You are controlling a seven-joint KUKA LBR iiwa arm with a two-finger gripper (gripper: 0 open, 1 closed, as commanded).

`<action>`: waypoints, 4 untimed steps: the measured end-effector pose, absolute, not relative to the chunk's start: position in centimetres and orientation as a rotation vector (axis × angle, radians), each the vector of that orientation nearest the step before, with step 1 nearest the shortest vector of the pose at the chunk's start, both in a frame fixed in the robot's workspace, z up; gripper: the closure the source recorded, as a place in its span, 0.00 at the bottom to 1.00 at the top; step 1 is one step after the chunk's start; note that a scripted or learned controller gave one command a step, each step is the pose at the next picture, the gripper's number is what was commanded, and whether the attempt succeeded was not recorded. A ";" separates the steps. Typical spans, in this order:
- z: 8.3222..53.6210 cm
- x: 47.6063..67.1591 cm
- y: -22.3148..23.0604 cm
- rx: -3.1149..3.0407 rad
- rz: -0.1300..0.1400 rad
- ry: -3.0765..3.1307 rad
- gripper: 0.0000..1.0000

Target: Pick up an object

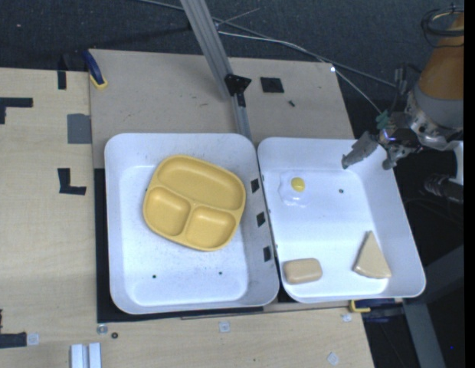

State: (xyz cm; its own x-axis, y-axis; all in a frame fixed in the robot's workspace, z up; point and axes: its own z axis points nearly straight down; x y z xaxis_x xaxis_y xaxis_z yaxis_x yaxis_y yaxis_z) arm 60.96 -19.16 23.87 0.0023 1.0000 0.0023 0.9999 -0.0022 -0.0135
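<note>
The gripper (373, 153) hangs with fingers spread, holding nothing; a small round yellow object (298, 184) lies to its left, unlabelled.

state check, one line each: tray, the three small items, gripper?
tray: left bin, upright, compartments bare.
egg: right bin, lying flat near the far left corner.
bun: right bin, lying flat at the near edge.
wedge: right bin, lying flat in the near right corner.
gripper: over the right bin's far right edge, holding nothing.
</note>
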 end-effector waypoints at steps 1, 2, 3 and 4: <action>24.6 61.2 -19.1 -2.220 0.002 -2.222 0.00; 18.2 60.9 -18.6 -2.216 0.007 -2.219 0.00; 13.7 61.4 -18.5 -2.217 0.006 -2.222 0.00; 8.5 61.5 -18.5 -2.222 0.002 -2.224 0.00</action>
State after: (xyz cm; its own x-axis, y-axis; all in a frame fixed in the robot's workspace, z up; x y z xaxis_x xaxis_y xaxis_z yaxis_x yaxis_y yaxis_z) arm 61.48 -18.48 8.48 -0.0011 1.0000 -0.0022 1.0000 0.0011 0.0005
